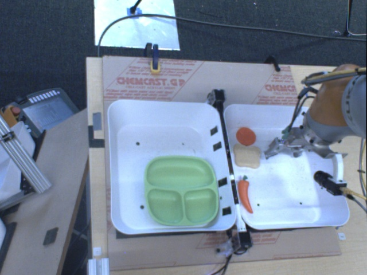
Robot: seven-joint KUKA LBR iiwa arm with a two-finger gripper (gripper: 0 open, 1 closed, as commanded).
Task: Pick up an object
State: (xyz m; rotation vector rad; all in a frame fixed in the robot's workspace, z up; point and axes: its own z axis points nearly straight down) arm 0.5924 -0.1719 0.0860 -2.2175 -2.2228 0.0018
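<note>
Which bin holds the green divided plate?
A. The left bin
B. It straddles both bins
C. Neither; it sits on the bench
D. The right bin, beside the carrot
A: the green divided plate lies flat within the left bin, while the carrot lies in the right bin.

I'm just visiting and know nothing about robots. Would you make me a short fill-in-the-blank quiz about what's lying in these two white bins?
1. The green divided plate lies in the ____ bin.
2. The plate has ____ compartments.
3. The carrot lies in the right bin, close to its ____ wall.
4. The round red-orange piece sits just above the ____ coloured block.

Missing words: left; three; left; beige
</note>
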